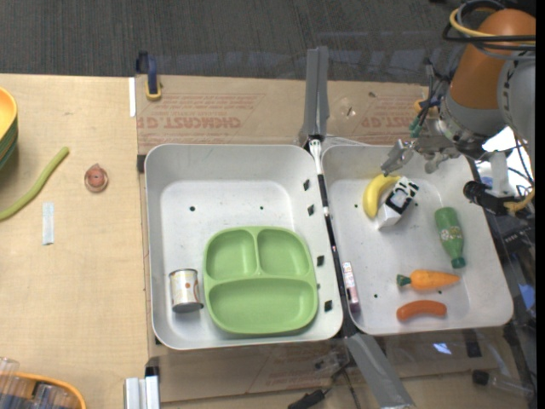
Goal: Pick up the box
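Camera view: the gripper [415, 153] hangs over the right bin's [485, 309] far edge, jaws spread, holding nothing, while the box [398, 202] lies just below it (touching the banana [375, 192]) near that far edge.

Box [398, 201] lies right of banana [375, 193] in right bin [485, 312].

The yellow bowl [5, 139] and the arm [498, 58] are cut off by the frame's edges.
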`<state>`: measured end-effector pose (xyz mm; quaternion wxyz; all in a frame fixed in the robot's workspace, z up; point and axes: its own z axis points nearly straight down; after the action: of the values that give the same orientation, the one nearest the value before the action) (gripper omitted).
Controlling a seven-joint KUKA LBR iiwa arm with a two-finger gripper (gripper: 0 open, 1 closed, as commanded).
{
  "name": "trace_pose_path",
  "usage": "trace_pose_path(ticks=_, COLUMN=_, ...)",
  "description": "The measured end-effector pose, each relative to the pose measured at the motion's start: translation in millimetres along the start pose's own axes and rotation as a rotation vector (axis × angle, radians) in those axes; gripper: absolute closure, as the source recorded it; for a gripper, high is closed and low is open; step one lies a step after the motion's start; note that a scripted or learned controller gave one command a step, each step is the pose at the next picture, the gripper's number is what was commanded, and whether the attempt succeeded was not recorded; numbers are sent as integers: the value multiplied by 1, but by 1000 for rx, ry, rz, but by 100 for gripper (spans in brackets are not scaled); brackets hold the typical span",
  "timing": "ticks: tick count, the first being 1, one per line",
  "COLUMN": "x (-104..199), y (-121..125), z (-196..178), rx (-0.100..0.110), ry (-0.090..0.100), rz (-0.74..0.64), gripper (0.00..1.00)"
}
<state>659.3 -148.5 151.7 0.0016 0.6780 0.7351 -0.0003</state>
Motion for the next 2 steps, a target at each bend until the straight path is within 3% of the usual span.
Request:
trace_pose_path(ticks=1, x=32, y=2, z=-33, rx=2, ry=1, rz=188, gripper=0)
trace_pose_path(ticks=2, x=55, y=-20, z=32, rx=-18, ry=-5, rz=17, gripper=0)
